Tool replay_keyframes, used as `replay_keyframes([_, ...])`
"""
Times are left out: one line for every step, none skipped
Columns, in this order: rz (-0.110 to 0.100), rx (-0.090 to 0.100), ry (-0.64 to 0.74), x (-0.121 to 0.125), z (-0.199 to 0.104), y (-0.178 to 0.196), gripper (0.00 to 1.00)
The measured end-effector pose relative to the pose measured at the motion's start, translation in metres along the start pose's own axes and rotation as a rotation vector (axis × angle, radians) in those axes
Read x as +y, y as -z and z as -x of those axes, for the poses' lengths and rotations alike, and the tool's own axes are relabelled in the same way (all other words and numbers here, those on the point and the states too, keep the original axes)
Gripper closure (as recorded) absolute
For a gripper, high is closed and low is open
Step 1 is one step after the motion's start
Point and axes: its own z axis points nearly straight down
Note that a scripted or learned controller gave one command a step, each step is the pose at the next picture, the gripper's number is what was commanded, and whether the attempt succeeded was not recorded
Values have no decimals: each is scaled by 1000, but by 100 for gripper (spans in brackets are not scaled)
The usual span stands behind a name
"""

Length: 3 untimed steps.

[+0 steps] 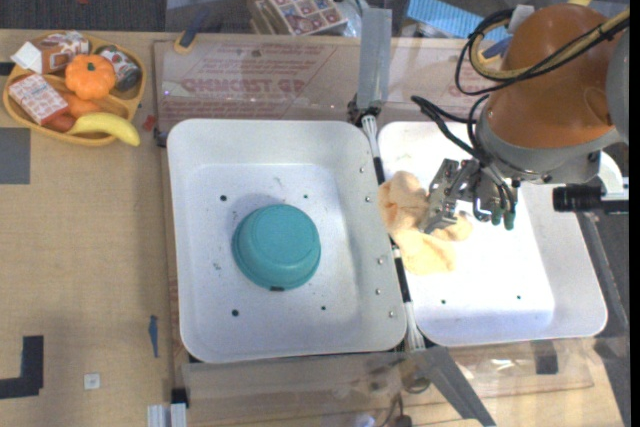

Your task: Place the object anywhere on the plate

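Observation:
A teal round plate (277, 246) lies in the left white bin (200, 165), a little left of the bin's middle. The object, a soft tan and pale yellow lump (420, 233), rests against the left wall of the right bin (560, 295). My gripper (470, 218) hangs over the right bin just to the right of the lump, below the orange band of the arm. It is open, and its left finger (441, 203) overlaps the lump's right edge. Nothing sits between the fingers.
The ridge where the two bins meet (385, 215) lies between the lump and the plate. A yellow bowl of toy fruit (75, 90) stands on the bench at far left. Cardboard and clutter lie behind the bins.

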Motion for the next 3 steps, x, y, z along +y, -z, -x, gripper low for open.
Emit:
replay_keyframes([0, 0, 263, 51, -31, 2, 100])
replay_keyframes([1, 1, 267, 96, -58, 1, 100])
replay_keyframes([1, 0, 267, 95, -58, 1, 0])
